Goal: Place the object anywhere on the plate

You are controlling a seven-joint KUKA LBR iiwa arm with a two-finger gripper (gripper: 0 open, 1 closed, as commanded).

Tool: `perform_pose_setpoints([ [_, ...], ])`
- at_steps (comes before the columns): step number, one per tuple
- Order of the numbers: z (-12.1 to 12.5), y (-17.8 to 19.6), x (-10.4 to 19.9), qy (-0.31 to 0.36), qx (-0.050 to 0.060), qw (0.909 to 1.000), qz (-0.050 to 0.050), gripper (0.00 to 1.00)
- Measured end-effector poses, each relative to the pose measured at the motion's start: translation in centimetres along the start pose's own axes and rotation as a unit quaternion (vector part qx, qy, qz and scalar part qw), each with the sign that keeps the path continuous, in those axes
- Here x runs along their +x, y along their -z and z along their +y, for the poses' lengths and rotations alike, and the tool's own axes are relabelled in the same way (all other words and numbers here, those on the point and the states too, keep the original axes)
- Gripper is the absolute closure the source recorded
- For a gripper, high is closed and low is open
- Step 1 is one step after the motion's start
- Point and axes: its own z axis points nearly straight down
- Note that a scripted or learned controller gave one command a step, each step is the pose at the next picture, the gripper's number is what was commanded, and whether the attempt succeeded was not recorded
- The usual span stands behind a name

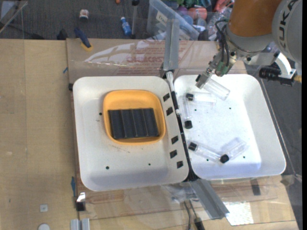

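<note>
An orange plate (135, 96) lies in the left bin (91, 128), and a black ridged block (133, 123) rests flat on it. The right bin (259, 128) holds clear plastic tubes with black caps: one (200, 98) near the top left, two more (205, 151) (233, 150) at the bottom. My gripper (203, 80) hangs over the upper left part of the right bin. A clear tube (218, 88) lies right beside its tip; I cannot tell whether it is touching.
A row of black clips (173, 128) runs along the divider between the bins. A small black cap (187, 124) sits loose in the right bin. A clear tub of coloured toys (192, 4) stands behind the bench.
</note>
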Motion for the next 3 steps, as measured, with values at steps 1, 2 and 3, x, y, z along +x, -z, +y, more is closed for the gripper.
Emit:
perform_pose_setpoints([
  [1,1.1,7.1,0.6,0.031,-0.001,0.9995,-0.002,1.0],
  [2,-0.1,-7.4,0.4,0.076,0.0,0.9971,0.0,1.0],
  [3,-0.1,-7.3,0.3,0.076,-0.001,0.9971,-0.001,0.0],
])
